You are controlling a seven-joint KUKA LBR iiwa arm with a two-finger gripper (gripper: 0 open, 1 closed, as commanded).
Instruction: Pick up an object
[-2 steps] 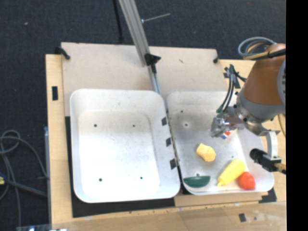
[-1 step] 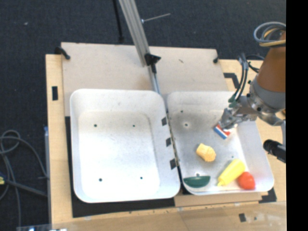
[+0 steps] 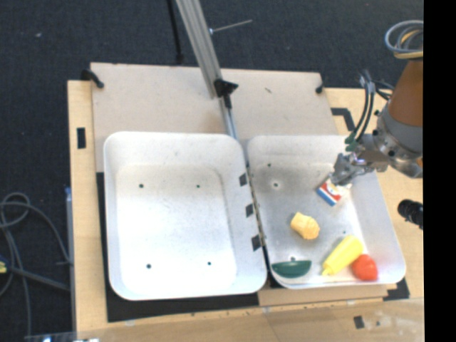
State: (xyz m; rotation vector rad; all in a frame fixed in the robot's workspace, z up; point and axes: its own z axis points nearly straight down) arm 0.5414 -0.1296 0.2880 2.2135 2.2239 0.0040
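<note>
Dark carpet surrounds a pale wooden bench on which two shallow white bins sit side by side. At the upper right part of the right bin, the gripper hangs at the end of the grey arm, whose orange band rises near the frame's right side with cables looping beside it. The gripper's tip sits directly above and touching, or nearly touching, a small red, white and blue packet; whether that packet is actually pinched cannot be told from this slanted view, and how wide the gripper stands is likewise not readable.

Below and left of the packet, apart from it, a small yellow lumpy piece lies on the bin floor. Further toward the near edge, a yellow oblong object lies tilted, with a red rounded object just beside its right end, the two touching or almost so. A dark green bowl-like shape rests at the near left corner of the same bin, near the yellow oblong object's lower end.

Left bin shows its speckled white floor. A metal rail slants down from the top of the frame toward the gap between the two bins.
</note>
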